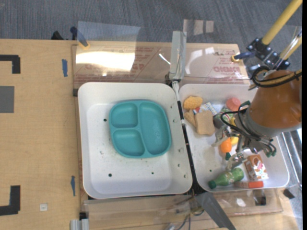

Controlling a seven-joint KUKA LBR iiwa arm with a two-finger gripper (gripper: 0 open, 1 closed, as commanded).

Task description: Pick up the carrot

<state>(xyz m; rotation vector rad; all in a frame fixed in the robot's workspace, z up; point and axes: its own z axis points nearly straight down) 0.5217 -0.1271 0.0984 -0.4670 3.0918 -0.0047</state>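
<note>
The carrot [226, 145] is a small orange piece in the middle of the right bin [283, 176], partly covered by the gripper's dark body. My gripper [234, 156] hangs low over that bin, directly to the right of the carrot and just above it, pointing down toward the bin floor. The grey arm with its orange band [276, 107] comes in from the right and hides the bin's right middle. Whether the carrot is touched cannot be made out.
A green bottle [226, 178] lies at the right bin's front, with a red-and-white carton [254, 167] beside it. Toast [204, 122], a yellow pastry [193, 102] and a pink item [233, 103] lie behind. A teal divided plate [140, 128] sits in the left bin [96, 176].
</note>
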